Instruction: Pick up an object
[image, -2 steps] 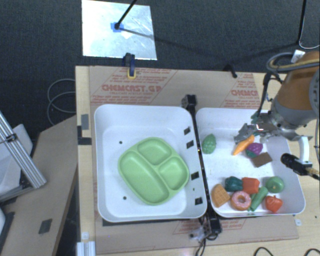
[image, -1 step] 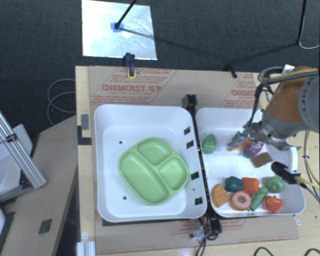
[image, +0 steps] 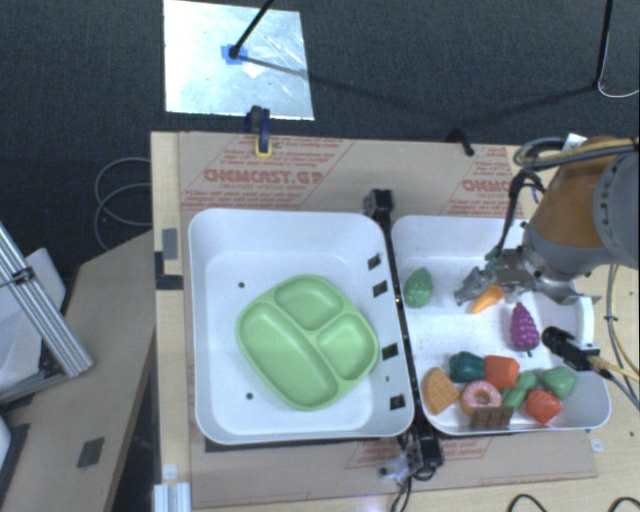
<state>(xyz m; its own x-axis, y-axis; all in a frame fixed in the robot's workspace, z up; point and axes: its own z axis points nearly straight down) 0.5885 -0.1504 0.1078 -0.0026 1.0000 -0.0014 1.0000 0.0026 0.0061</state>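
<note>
My gripper (image: 481, 292) hangs over the back middle of the right bin (image: 440, 250), reaching in from the right. A small orange carrot (image: 488, 299) sits between its grey fingers (image: 468, 292), and the gripper is shut on it. To the left, a green leafy toy vegetable (image: 418, 287) lies on the bin floor. A purple grape bunch (image: 524, 327) lies just right of and below the gripper.
Several toy foods crowd the right bin's front: an orange piece (image: 438, 388), a teal piece (image: 466, 366), a pink donut (image: 482, 397) and a red tomato (image: 543, 405). The left bin (image: 225, 260) holds a green divided plate (image: 305, 340). A black divider (image: 392, 300) separates the bins.
</note>
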